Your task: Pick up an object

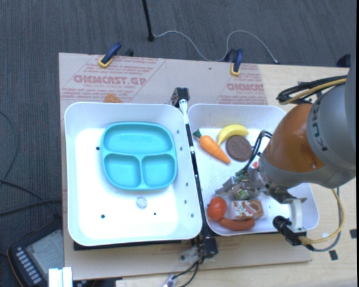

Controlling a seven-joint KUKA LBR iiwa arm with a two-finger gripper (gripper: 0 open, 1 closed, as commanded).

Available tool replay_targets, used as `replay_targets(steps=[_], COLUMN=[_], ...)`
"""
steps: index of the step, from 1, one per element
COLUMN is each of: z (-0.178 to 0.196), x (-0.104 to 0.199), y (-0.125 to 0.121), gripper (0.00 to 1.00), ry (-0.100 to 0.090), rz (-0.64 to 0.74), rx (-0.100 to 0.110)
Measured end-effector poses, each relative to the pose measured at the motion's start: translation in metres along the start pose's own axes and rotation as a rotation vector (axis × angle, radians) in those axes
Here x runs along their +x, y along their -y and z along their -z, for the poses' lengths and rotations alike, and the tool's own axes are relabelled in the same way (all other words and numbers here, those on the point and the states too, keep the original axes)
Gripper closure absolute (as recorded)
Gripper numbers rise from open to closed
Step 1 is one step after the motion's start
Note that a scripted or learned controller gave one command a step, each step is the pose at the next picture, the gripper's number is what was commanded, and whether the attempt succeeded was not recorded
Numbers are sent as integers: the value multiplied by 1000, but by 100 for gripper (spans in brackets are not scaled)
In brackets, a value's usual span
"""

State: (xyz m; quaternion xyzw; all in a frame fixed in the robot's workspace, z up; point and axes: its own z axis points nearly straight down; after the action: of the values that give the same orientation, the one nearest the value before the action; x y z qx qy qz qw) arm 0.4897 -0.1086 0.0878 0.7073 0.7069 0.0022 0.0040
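1. the surface (pixel 78 70) carries two white bins side by side; the left bin (pixel 84 160) keeps a blue divided plate (pixel 139 155) lying flat near its middle, apart from the food, so this try seems aimed at the other bin.
2. the right bin (pixel 269 113) gathers all the loose items: a carrot (pixel 214 148) lying at a slant near the top left, a banana (pixel 232 130) just above a brown round cookie (pixel 239 147), and along the near edge a tomato (pixel 216 208), a sausage (pixel 236 223) and a small printed packet (pixel 246 208) packed close together.
3. the arm (pixel 311 142) leans in from the right, its orange band over the bin's right half, so that the hand (pixel 246 187) comes down over the cluster at the near edge.
4. the hand sits just above the packet and beside the tomato, amid some grey-green clutter i cannot identify; whether it is open or closed, i cannot tell, and nothing is plainly held.
5. judging by its position, the likeliest target is the packet or the tomato; both are in the right bin's near left corner, touching or nearly touching their neighbours.
6. that crowding is the risk: a grasp there may nudge the sausage or catch two items at once.
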Motion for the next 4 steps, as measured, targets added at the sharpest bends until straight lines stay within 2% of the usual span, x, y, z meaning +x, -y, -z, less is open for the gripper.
replay_targets(steps=[1,2,3,4], z=[11,97,97,-1], x=[0,65,65,-8], y=[-1,5,5,5], gripper=[100,100,0,0], ry=[0,-3,-3,-2], rz=[-1,2,1,0], rx=[-1,9,10,6])
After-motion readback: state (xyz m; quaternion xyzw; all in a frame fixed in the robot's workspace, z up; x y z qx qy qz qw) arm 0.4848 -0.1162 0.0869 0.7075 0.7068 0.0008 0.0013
